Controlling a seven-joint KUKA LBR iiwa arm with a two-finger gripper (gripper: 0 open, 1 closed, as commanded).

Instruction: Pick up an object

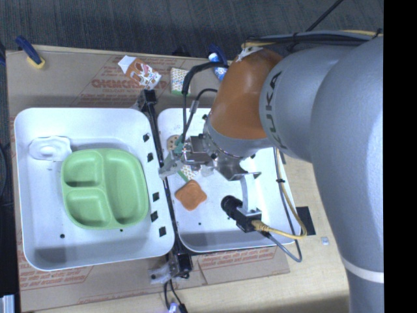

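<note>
Orange-brown object (191, 195), a flattish rounded slab with a matte, toast-like face, lies on the floor of the right bin (215, 240), near the bin's left wall and just below the gripper (186, 158). Nothing has been lifted yet as far as I can judge: the slab rests flat on the white plastic, and whether the gripper is open or closed cannot be told, since the wrist hides it. So the whole pick seems left to do (approach, close, raise). Beside the gripper sit small speckled pieces (174, 143), too muddled to name. The bins are smooth, glossy white with rounded corners. In the left bin (26, 175) lies a pale green divided tray (104, 188), moulded plastic with three compartments, and a small white lid-like piece (47, 149).
</note>
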